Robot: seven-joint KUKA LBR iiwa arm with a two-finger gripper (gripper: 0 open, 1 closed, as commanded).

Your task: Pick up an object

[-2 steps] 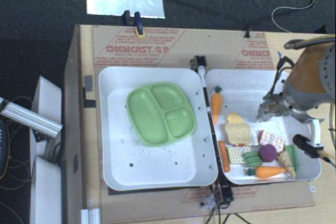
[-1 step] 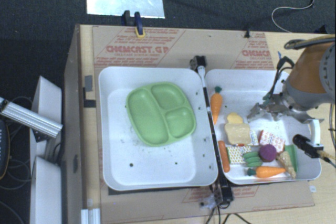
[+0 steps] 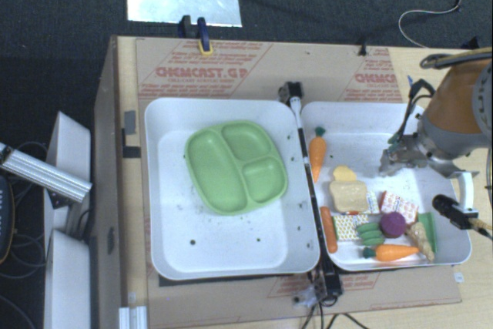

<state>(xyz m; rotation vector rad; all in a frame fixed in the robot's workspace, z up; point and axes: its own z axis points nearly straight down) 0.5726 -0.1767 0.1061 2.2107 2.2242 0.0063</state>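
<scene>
Objects for picking, listed for you by size, all lie in the right bin [image 3: 362, 118], mostly in its near half. Before them, note the bench [image 3: 254, 62], then the left bin [image 3: 166, 189] holding a green divided plate [image 3: 235, 166] at its centre. The right bin sits just beside it, their rims touching along the middle. You see the arm [image 3: 462, 108] enter from the right, its orange band above the wrist, and the gripper [image 3: 394, 159] low over the right bin's centre-right, apart from the objects; whether its fingers are spread or closed cannot be told. Contents, largest first: a bread slice [image 3: 349, 196] near the bin's middle; a carrot [image 3: 316, 150] along the left wall, leaf end pointing far; a second carrot [image 3: 393, 251] at the near edge; a slim orange piece [image 3: 330, 229] along the near-left wall; a red-and-white wrapper [image 3: 399, 204] right of the bread; a purple ball [image 3: 393, 223] touching it; a green pod [image 3: 370, 229] just left of the ball.
</scene>
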